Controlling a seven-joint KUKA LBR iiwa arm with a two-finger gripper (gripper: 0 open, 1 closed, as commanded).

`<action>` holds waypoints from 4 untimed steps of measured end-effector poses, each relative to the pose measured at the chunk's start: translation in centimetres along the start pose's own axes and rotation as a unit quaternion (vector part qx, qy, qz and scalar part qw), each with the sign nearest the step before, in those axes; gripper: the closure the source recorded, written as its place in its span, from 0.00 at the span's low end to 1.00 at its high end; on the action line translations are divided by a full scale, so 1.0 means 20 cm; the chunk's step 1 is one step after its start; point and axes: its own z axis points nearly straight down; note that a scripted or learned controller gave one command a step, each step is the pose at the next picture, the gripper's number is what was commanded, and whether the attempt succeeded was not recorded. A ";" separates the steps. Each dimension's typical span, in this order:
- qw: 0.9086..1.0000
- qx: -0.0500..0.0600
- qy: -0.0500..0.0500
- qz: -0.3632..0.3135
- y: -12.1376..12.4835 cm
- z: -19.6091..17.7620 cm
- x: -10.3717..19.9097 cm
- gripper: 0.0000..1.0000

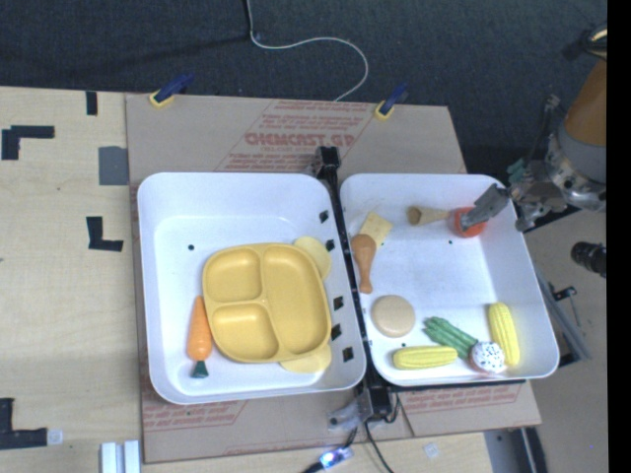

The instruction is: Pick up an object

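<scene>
My gripper point(513, 211) hangs over the far right corner of the right bin point(434, 276), open, with nothing between its fingers. Its left finger point(489, 203) points down toward a small red toy point(467, 224) and looks very close to it. Other items in this bin are a tan cone-shaped piece point(426, 215), a yellow wedge point(374, 229), a drumstick point(364, 260), a round bun point(393, 315), a green vegetable point(451, 334), two corn cobs point(425, 358) point(503, 331) and a spotted white ball point(486, 357).
The left bin point(173, 227) holds a yellow divided plate point(266, 300), a carrot point(199, 331) beside it and yellow pieces point(314, 254) partly under the plate. The bins sit on cardboard point(296, 136). A white cable point(315, 42) runs behind.
</scene>
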 end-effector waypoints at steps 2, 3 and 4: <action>1.000 0.002 0.000 -0.001 -0.01 0.46 0.00 0.00; 1.000 0.002 0.000 -0.001 0.04 0.74 0.02 0.00; 1.000 0.000 -0.001 -0.001 0.04 0.80 0.02 0.00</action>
